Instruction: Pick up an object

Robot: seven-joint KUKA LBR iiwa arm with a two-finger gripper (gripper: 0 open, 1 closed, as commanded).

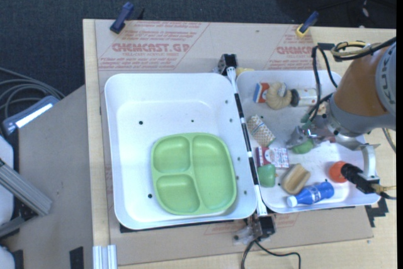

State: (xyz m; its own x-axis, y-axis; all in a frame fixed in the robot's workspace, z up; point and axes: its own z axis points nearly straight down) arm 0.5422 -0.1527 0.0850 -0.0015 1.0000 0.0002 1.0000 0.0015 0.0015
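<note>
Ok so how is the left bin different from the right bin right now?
The left bin holds one thing, a green divided plate; the right bin holds many small items, among them a blue bottle. The gripper is over the right bin, not the left bin. Both are shallow, white and set side by side.

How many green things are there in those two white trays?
3, though the arm may hide more. The green divided plate lies in the left bin. A small green block and a green piece beside the end effector lie in the right bin.
</note>
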